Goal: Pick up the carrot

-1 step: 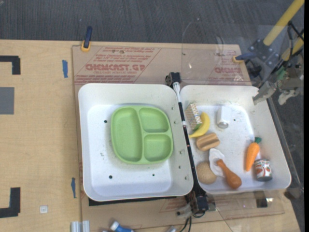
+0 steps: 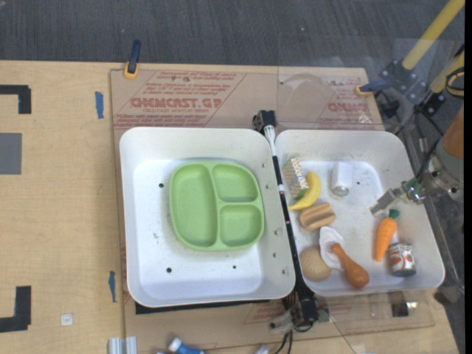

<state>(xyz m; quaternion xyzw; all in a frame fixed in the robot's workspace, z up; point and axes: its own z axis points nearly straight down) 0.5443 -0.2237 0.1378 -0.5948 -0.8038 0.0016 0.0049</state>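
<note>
The orange carrot (image 2: 384,237) lies in the right bin (image 2: 369,147), near its right wall, with its green top pointing toward the back. My gripper (image 2: 397,198) hangs at the bin's right edge, just above and behind the carrot's green end. It does not hold the carrot, which rests on the bin floor.
A small red can (image 2: 401,258) stands right beside the carrot. A drumstick (image 2: 348,265), a bun (image 2: 315,265), a hot dog (image 2: 317,215), a banana (image 2: 310,191) and a silver can (image 2: 341,178) fill the bin's left half. The left bin (image 2: 140,198) holds a green divided plate (image 2: 217,205).
</note>
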